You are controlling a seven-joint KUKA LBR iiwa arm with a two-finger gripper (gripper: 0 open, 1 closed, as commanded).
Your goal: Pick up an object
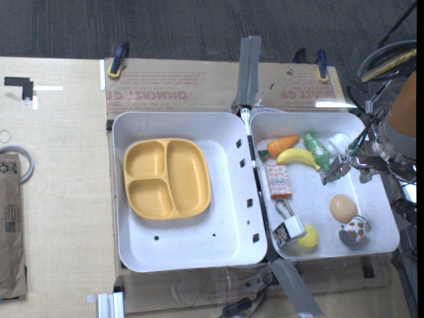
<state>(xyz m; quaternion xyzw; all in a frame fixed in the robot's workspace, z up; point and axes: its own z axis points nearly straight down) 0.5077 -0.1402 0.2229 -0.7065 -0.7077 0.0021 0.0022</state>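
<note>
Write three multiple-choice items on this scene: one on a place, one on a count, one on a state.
1. Where does the yellow plate lie?
A. left bin
B. right bin
C. on the cardboard

2. How many compartments has the plate?
A. two
B. three
C. four

3. How does the tool stand to the banana?
A. it holds it up
B. it is over the right bin beside it, not holding it
C. it is over the left bin

Key: 1 A, the plate sits in the left bin. 2 B, two small, one large. 3 B, the banana lies on the bin floor.
</note>
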